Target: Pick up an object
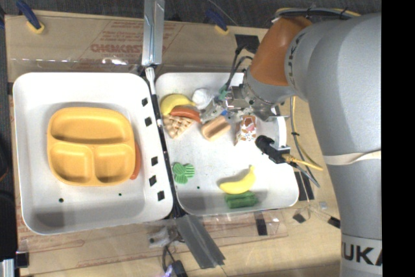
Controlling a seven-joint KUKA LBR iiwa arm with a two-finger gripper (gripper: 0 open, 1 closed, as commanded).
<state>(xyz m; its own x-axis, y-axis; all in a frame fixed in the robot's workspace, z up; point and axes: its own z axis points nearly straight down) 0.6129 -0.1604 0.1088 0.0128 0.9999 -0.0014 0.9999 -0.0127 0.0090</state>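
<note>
My gripper [224, 108] reaches into the right bin [272, 198] from the right, low over a cluster of toy food near the bin's upper middle. Just under it lies a tan bread roll [216, 129], with a small brown-and-white packet [247, 128] to the right. A yellow lemon [174, 102], a red hot dog [183, 114] and a waffle piece [176, 126] lie to the left, and a white object [200, 96] sits behind. A yellow banana [237, 181] and a green object [240, 200] rest near the bin's front edge.
The left bin [32, 204] holds a yellow divided tray [91, 144]. A small green leafy toy [183, 172] lies by the right bin's left wall. The metal divider [153, 36] runs between the bins. The arm's grey body [337, 94] covers the right bin's right side.
</note>
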